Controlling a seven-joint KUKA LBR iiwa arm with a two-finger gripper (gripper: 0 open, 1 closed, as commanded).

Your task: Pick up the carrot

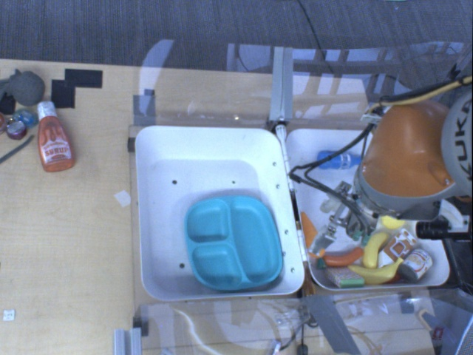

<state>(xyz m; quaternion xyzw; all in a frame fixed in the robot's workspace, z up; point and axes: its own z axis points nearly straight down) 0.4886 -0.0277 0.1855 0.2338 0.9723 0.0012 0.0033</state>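
- Camera view: the carrot (pixel 308 230) lies in the right bin (pixel 299 150), hard against its left wall, long axis running along that wall from far to near
- The gripper (pixel 330 231) hangs just right of the carrot, low over the clutter; whether it is parted or closed cannot be told, and nothing is seen in it
- Judged need: a short shift leftward toward the wall
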